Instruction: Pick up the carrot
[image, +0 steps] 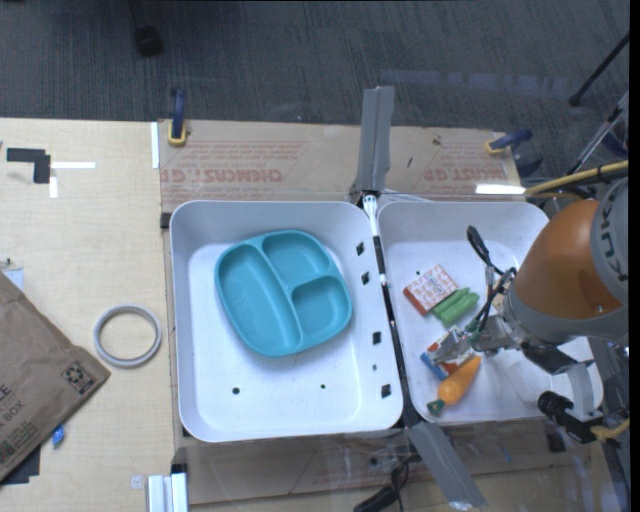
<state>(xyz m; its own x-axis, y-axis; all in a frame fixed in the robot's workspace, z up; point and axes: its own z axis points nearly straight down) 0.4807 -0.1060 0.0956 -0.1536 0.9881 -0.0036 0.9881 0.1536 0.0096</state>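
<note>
Because the carrot (457, 382) lies near the front wall of the right bin (520, 405), with its green stub toward that bin's near-left corner, any push from above could slide it against the wall instead of lifting it. The gripper (462, 346) hangs just above the carrot's orange end, but its fingertips are lost in clutter and shadow, so whether they are spread or closed cannot be told, and nothing shows the carrot between them. Touching or just beside the carrot's far end sits a small blue and red item (437, 357), which could be caught along with it or could wedge a finger off target. Farther back lie a green piece (455, 305) and a red and white packet (431, 287), near enough to be nudged on a sideways approach. In the left bin (200, 400), the teal divided plate (284, 291) sits well apart from the action.
</note>
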